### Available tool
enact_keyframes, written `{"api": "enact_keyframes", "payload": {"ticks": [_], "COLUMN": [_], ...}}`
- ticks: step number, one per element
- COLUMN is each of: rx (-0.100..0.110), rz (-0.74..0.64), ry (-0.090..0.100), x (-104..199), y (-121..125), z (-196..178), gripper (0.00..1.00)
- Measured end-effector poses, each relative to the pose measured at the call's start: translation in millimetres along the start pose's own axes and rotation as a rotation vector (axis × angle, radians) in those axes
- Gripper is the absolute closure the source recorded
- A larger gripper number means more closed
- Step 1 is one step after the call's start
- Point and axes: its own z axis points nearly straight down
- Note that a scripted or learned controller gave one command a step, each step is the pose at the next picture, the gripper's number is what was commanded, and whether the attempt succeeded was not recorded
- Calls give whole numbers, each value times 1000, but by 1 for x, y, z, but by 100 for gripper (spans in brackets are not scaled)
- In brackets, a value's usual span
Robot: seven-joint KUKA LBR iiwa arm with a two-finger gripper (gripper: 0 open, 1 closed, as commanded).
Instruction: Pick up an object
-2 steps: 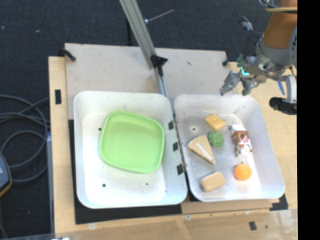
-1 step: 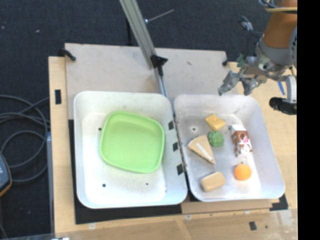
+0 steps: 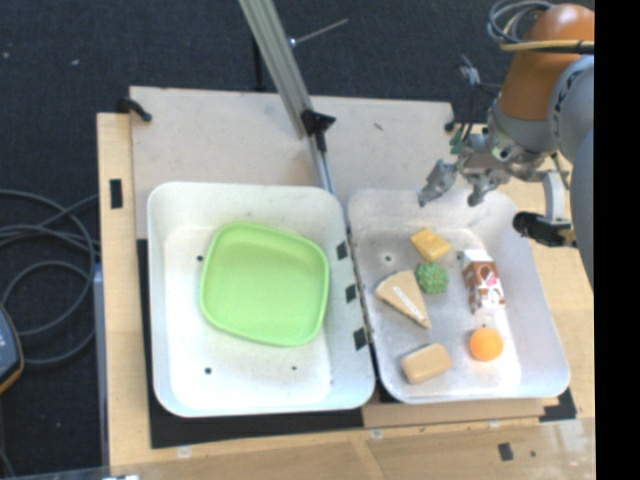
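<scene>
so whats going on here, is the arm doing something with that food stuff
The grey and orange arm reaches in from the right, with its gripper over the far end of the right bin; its fingers are spread and hold nothing. The bin's items lie untouched: a yellow block, a green ball, a cheese wedge, a small carton, an orange ball and a tan block. The left bin holds a green plate. Nothing is picked up yet.
</scene>
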Motion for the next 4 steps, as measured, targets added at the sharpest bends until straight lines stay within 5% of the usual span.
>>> {"api": "enact_keyframes", "payload": {"ticks": [2,3,4], "rx": [0,-5,-8], "rz": [0,0,0], "ry": [0,-2,-1], "x": [-6,-7,0], "y": [-7,-5,-10], "z": [96,82,25], "gripper": [0,100,100]}}
